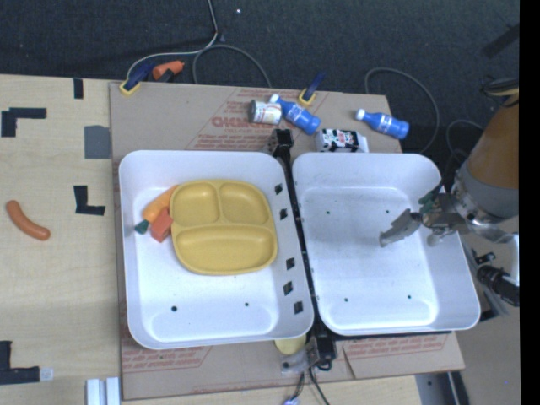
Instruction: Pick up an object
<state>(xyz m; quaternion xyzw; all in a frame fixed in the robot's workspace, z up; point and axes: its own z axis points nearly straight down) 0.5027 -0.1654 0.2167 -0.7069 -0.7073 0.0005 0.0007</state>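
My gripper (415, 233) hangs over the right part of the right bin (371, 310), its fingers spread apart with nothing between them; one grey finger (393, 231) points left toward the bin's middle. In the left bin (202, 323) lies a yellow divided plate (224, 226). An orange piece and a red toy piece (158, 218) are wedged against the plate's left edge. These objects lie far to the left of the gripper.
Behind the bins lie two blue bottles (301, 116) (384, 124), a white can (266, 111) and a small black-and-white box (342, 140). A toy sausage (27, 219) rests on the bench at far left. Clamps sit along the cardboard's back edge.
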